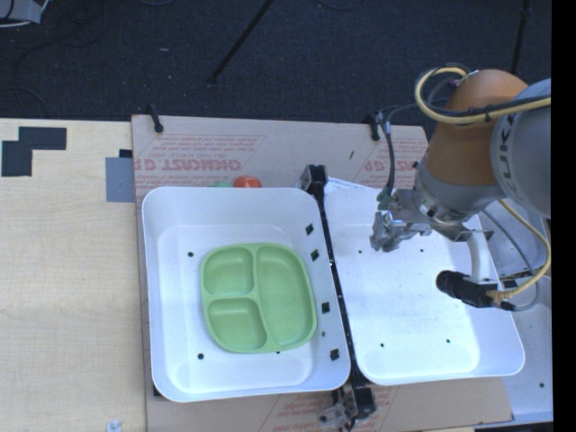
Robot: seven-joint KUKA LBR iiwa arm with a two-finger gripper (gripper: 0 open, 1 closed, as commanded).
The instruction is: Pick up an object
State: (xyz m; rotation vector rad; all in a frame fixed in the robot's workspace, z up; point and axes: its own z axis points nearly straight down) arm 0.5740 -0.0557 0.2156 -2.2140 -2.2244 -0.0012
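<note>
On the bench, the pincer is poised over the right bin; its state cannot be told. The green tray must next be reached.

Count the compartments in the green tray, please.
3. The green tray in the left bin has two smaller compartments on its left side, upper and lower, and one long compartment along its right side.

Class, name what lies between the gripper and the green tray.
In the camera view, the black divider where the bins meet separates the gripper from the green divided tray.
</note>
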